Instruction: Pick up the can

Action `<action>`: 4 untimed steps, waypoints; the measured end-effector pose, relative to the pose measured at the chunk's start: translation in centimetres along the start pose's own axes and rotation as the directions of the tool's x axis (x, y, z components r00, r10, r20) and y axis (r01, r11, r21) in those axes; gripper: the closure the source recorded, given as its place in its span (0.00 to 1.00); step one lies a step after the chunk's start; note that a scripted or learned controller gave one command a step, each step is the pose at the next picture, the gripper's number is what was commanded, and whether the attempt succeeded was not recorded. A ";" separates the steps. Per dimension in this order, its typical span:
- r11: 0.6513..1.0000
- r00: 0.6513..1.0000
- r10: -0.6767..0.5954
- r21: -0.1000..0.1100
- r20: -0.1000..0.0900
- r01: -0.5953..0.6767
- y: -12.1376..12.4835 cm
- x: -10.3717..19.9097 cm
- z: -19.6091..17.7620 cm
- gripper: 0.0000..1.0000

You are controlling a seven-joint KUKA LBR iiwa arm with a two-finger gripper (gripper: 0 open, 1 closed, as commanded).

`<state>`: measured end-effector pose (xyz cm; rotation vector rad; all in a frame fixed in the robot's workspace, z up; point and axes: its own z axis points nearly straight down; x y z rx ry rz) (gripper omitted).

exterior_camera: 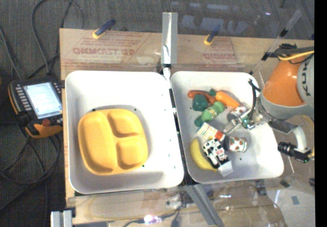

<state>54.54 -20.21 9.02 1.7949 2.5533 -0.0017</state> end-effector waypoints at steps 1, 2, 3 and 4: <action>0.998 0.998 -0.061 0.008 -0.014 0.061 -0.1 -1.0 -0.2 0.00; 1.000 0.999 -0.027 0.009 -0.020 0.027 -0.6 -0.8 -0.3 0.00; 0.996 0.996 -0.087 -0.012 -0.010 0.087 -5.3 0.2 -0.2 0.00; 0.996 0.996 0.092 0.017 -0.016 -0.092 1.4 -2.9 -8.2 0.00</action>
